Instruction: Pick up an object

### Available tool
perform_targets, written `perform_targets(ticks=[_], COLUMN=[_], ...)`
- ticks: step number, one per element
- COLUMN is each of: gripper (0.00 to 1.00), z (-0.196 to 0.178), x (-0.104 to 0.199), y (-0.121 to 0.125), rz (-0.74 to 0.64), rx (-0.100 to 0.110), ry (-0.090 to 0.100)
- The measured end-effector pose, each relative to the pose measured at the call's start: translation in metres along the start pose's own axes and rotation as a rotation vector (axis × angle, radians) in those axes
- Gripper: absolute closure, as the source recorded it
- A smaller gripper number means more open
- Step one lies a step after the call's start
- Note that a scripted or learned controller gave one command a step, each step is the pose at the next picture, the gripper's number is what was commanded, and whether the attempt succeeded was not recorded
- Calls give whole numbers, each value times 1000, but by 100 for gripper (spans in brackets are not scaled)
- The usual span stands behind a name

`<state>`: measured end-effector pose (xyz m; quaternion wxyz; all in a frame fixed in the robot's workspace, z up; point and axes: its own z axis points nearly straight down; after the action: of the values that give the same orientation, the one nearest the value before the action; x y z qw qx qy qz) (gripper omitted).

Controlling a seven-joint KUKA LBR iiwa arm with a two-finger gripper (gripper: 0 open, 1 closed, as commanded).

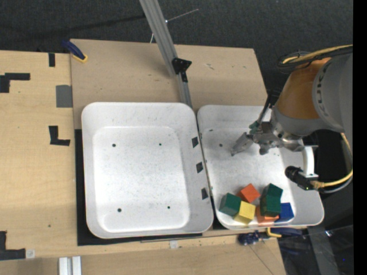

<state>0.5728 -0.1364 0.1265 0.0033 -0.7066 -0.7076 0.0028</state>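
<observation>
Blocks (255, 204) sit clustered at the near end of the right bin (229, 128) on the desk (34, 171): green, orange, yellow, dark green and blue, touching one another. Above the far half of that bin, well apart from the pile, the grey arm (321, 96) with its orange band hangs its pincer (245, 144). Its fingers (238, 149) are spread open, with nothing between them. Beside it on the left lies the left bin (92, 116).

bench (132, 73): tan wood | on it: left bin (92, 125), right bin (223, 116), side by side, touching
</observation>
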Motion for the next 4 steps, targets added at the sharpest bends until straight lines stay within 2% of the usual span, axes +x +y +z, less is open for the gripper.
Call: perform_targets(ticks=[1, 2, 4], gripper=[0, 100, 100], z=[37, 25, -72], x=[1, 2, 13], y=[-1, 0, -3], rz=[0, -1, 0], rx=[-3, -6, -13], ry=[-1, 1, -1])
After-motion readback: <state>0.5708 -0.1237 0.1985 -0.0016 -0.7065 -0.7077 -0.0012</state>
